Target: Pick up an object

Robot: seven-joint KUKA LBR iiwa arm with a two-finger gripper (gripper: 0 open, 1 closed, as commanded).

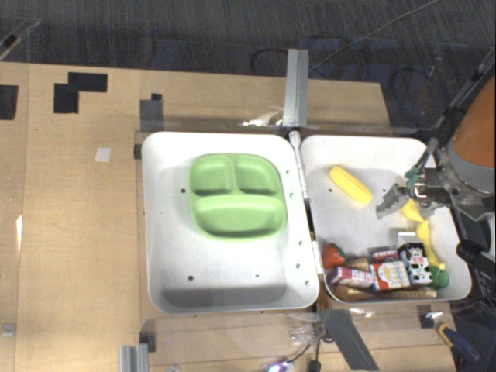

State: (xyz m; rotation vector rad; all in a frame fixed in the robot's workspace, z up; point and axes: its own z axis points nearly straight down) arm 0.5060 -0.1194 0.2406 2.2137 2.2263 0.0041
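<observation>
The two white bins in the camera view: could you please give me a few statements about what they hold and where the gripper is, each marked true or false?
1. A green divided plate lies in the left bin. True.
2. The yellow corn cob lies in the left bin. False: it lies in the right bin, toward its far side.
3. The gripper is over the right bin. True.
4. The gripper holds the corn cob. False: the cob lies apart from it, on the bin floor.
5. The packaged items are bunched along the near edge of the right bin. True.
6. The green plate has a single undivided well. False: it has three compartments.
</observation>
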